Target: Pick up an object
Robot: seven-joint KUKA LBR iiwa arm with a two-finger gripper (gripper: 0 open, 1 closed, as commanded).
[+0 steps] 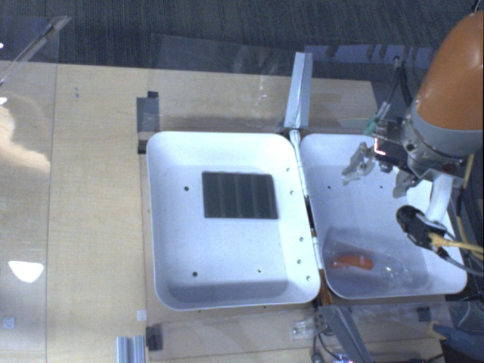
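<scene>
The orange object (353, 262) lies in the right bin (325, 203) near its front edge, inside what we take for clear wrap, and our gripper (374, 161) hangs well above it with nothing between its spread fingers, so the pick remains undone.

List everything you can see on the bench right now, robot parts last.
Left bin: one, white, bench centre, with a dark ribbed rectangular panel on its floor.
Right bin: one, white, touching the left bin's right side.
Clear plastic item with an orange-red part: one, near front of right bin; exact type unclear.
Metal divider post: one, grey, behind where the bins meet.
Arm: one, grey and orange, at right.
Gripper: one, above right bin's rear.
</scene>
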